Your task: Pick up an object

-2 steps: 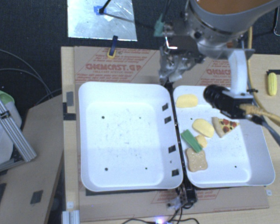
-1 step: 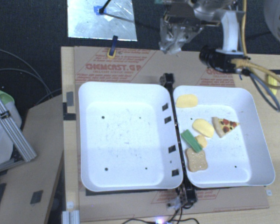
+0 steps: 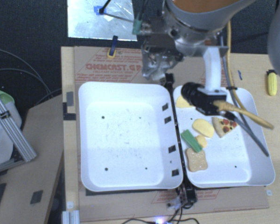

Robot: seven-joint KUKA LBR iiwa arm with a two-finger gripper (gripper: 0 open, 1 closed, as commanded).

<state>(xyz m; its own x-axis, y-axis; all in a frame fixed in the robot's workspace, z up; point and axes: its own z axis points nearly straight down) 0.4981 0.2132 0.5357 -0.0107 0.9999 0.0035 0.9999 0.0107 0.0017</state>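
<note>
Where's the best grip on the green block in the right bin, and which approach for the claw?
Grip across its two long sides, toward the upper-left end, coming straight down. The green block lies flat and slanted in the right bin and is narrow across. Its lower end is crowded by the toast and a yellow piece.

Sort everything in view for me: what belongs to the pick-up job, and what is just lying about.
Job: pincer, right bin, and in it the green block, pizza slice, toast, yellow chip.
Lying about: foil sheet, blue-yellow clip, yellow object on the bench at right.
</note>
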